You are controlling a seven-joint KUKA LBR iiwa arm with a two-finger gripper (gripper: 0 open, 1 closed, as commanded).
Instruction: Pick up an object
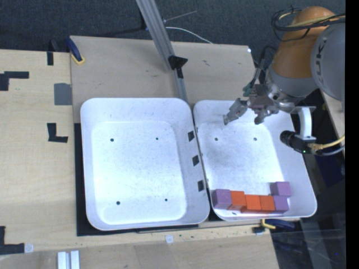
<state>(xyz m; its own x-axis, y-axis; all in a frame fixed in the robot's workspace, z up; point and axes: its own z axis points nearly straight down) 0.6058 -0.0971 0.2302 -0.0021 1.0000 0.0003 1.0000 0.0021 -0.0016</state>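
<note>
Camera view: gripper (245,114) hangs over upper part of right bin (291,150), right of frame centre, fingers spread apart with nothing between them. Blocks sit well apart from it, along the bin's lower edge: purple block (222,198) at left, orange blocks (253,202) in the middle, two more purple blocks (280,195) at right, stacked or touching. Left bin (95,150) fills centre-left. Metal pole (159,38) slants down from top centre.
</note>
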